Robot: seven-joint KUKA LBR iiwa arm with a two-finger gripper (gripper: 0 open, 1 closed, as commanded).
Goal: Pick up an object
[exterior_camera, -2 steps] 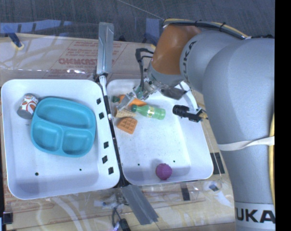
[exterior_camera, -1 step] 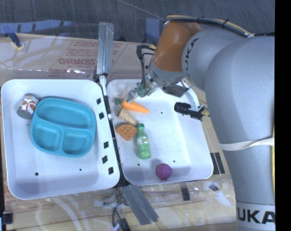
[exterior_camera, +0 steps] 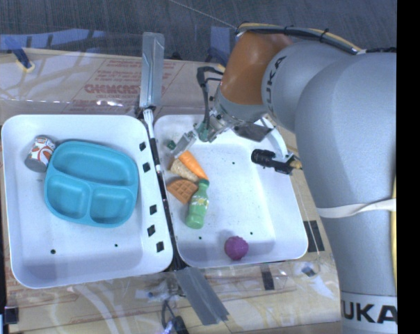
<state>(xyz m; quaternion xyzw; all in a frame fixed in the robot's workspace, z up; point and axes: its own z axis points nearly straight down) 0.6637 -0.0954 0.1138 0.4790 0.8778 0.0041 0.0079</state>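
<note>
From the overhead camera, your pincer (exterior_camera: pixel 196 135) hangs low over the far left corner of the right bin (exterior_camera: pixel 269 207), just beside the carrot (exterior_camera: pixel 192 164); I cannot tell how it is set. The waffle (exterior_camera: pixel 181 188) and green bottle (exterior_camera: pixel 197 205) crowd against the carrot, likely hampering a clean grab. The purple ball (exterior_camera: pixel 236 247) sits apart.
</note>
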